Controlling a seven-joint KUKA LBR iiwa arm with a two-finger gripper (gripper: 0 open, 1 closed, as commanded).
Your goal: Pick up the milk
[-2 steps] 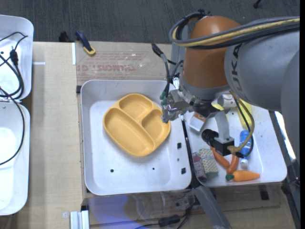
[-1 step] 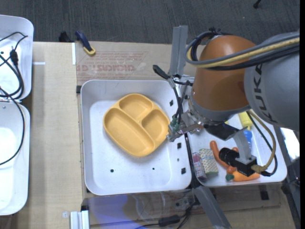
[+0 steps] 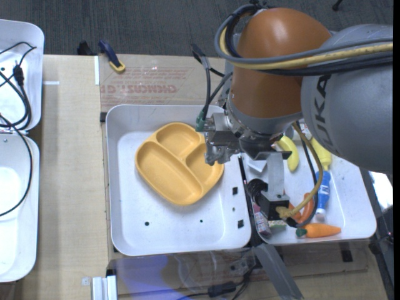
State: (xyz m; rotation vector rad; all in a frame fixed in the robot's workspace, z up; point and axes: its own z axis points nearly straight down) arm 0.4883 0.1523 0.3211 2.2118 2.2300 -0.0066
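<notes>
1. Far left: white trays (image 3: pixel 19 167) with black cables (image 3: pixel 19 99) across them.
2. Bench back edge: a blue and yellow clamp (image 3: pixel 111 57) lies on the cardboard.
3. Left bin (image 3: pixel 169 230): a yellow plate (image 3: pixel 175 164) with three compartments lies in its upper half, tilted on the diagonal.
4. Gripper (image 3: pixel 214 150): hangs over the plate's right rim, near the wall between the bins. Released or clenched, I cannot tell; the wrist hides it. Nothing seen held.
5. Right bin (image 3: pixel 356 186), left part: a white shape (image 3: pixel 256 165) sits under the wrist, mostly hidden. I cannot tell whether this is the milk.
6. Further right: banana (image 3: pixel 288 153) near the bin's middle, then a blue and white tube (image 3: pixel 322 195) lying lengthwise.
7. Front of the right bin: carrot (image 3: pixel 320 231), just below the tube.
</notes>
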